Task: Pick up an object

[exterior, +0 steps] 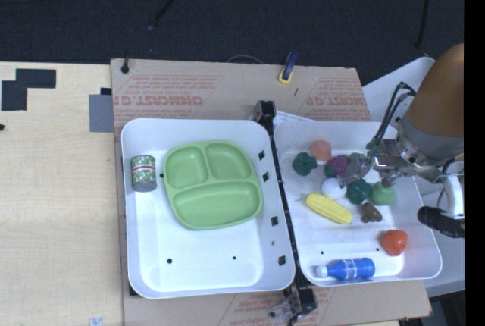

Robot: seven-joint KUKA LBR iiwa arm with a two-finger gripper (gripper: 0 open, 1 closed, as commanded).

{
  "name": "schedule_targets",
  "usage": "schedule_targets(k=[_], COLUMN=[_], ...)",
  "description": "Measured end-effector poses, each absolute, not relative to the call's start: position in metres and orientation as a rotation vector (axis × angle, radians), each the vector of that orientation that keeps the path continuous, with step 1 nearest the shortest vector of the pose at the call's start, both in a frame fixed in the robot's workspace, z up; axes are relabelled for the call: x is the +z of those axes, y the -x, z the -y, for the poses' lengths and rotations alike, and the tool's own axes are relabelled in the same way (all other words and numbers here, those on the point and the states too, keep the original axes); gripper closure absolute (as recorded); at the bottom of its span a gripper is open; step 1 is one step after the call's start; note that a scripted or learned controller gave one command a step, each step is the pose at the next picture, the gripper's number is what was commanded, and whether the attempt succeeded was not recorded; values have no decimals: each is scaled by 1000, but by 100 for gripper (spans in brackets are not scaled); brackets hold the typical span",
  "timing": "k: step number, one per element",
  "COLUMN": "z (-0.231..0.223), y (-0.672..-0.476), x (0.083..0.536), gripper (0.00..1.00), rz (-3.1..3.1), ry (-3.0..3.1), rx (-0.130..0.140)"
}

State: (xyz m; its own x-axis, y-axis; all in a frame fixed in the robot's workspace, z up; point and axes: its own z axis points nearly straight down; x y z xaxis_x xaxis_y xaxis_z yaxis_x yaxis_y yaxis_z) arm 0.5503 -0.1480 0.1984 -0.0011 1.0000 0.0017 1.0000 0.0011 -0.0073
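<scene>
End effector [362,174] is low in the right bin [424,271], over a tight cluster near its far edge: white ball [331,187], purple piece [339,164], dark green pieces [358,192]. Can't tell if it's apart or together, nothing visibly clamped. Risk: items touch, so it may nudge neighbours or pinch two and drop both. Corn cob [328,208] just beside could roll. Blue bottle [345,269] and orange piece [393,242] near the front edge are easier picks.
</scene>
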Motion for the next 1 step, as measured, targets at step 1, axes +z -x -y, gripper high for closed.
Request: schedule_targets(k=[1], z=[154], y=[-552], x=[151], gripper=[0], rz=[2218], ry=[2216], rx=[6])
